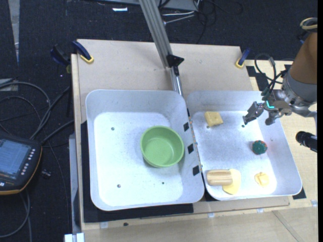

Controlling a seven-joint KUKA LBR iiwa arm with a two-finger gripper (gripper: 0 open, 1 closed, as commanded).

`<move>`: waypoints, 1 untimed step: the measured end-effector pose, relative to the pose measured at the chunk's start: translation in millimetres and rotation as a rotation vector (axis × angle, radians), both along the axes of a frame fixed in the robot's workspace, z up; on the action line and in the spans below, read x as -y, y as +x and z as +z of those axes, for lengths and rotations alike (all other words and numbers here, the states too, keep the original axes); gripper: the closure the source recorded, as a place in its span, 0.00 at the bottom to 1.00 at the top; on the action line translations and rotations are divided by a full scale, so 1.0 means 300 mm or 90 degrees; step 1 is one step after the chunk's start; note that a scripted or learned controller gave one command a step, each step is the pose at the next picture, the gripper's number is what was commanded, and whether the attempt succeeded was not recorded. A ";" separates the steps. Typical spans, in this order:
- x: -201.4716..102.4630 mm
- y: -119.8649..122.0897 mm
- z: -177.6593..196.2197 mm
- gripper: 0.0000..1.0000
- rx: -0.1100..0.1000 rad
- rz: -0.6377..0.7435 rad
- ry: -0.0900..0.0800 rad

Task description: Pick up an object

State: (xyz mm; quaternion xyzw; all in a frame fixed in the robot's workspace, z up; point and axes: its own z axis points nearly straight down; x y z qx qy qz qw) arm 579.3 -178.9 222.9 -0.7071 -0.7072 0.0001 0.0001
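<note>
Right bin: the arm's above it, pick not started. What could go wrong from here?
1. The gripper hangs over the right bin near its far right wall, with nothing beneath it. A straight descent would likely close on bare floor.
2. The tan block touches the yellow piece; a grasp there may drag both or slip.
3. The teal ball is small and round, and may roll off.

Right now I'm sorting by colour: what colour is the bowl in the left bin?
Light green; the bowl shows best in the camera view.
</note>
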 end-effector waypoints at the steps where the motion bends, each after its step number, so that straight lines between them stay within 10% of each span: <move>1: 0.000 0.000 0.000 0.00 0.000 0.000 0.000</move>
